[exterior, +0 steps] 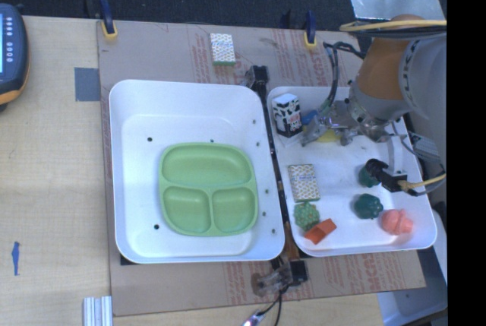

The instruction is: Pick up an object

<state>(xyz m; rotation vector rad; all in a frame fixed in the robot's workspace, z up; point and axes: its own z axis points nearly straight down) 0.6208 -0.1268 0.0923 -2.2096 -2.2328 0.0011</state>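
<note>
Gripper sits low at the back of the right bin, over something yellow, just beside the cow-print cup. Can't tell its open/shut state or whether it holds anything.

Yellow piece is mostly hidden; probably small, light, maybe slick. The cup so close risks a bump.

Easier picks, judged by looks: patterned block, stiff, flat sides; orange block. Pink lump and green pieces look rounded, likely to slip.
</note>
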